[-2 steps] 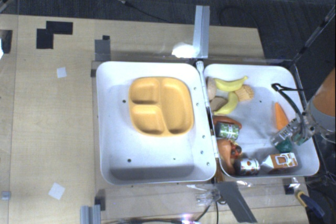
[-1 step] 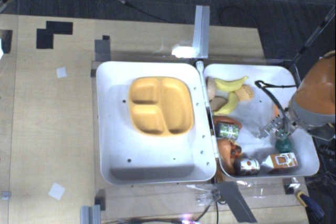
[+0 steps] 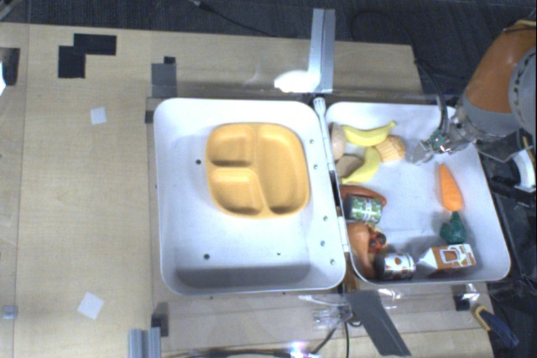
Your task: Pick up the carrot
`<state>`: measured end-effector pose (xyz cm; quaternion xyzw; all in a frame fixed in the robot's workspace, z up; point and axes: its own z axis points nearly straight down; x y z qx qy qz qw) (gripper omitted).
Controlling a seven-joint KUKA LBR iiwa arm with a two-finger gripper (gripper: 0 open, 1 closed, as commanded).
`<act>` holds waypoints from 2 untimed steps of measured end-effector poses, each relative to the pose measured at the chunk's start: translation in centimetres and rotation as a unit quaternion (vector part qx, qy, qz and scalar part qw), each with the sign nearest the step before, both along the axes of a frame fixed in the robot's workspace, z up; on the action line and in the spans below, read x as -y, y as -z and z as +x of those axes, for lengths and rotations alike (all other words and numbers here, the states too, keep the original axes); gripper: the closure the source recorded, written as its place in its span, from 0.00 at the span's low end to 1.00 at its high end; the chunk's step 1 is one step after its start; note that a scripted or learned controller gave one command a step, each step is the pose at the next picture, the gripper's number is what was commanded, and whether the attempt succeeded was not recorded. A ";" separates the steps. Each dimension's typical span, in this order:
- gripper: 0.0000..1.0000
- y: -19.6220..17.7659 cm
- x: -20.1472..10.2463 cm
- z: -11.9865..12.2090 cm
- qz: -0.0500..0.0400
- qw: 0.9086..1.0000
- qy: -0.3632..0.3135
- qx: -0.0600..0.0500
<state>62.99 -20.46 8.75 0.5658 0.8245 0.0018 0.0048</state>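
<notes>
From the camera view, the pale wooden surface (image 3: 75, 205) fills the left and middle of the frame, with two shallow white bins set side by side on it.

The left bin (image 3: 180, 180) sits in the centre of the frame and holds a yellow divided tray (image 3: 256, 169) with three compartments, lying flat toward the bin's upper middle.

The right bin (image 3: 495, 256) sits in the right part of the frame. The carrot (image 3: 450, 188) lies on the bin floor in its right half, orange body pointing toward the top of the frame and its dark green top (image 3: 454, 227) toward the bottom. Nothing touches the orange part.

The arm (image 3: 503, 88) comes in from the upper right, orange band above grey wrist. Its hand (image 3: 430, 148) hangs over the upper middle of the right bin, just above and to the left of the carrot's tip — near it, not on it. Whether the fingers stand apart or together cannot be told from this view; nothing is seen between them.

Along the bin's left side lie two bananas (image 3: 369, 133) and a pale ridged item (image 3: 390, 149) beside them, then a green-labelled can (image 3: 363, 207) lower down. Along the bottom edge lie a dark bottle (image 3: 393, 266) and a small orange carton (image 3: 455, 257) — the carton just below the carrot's green top.
</notes>
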 end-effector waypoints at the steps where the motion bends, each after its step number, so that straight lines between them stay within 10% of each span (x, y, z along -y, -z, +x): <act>1: 1.00 -0.2 0.2 -6.3 -0.002 0.998 -0.065 0.001; 2: 1.00 -0.3 -0.2 -12.5 -0.002 0.994 -0.105 0.002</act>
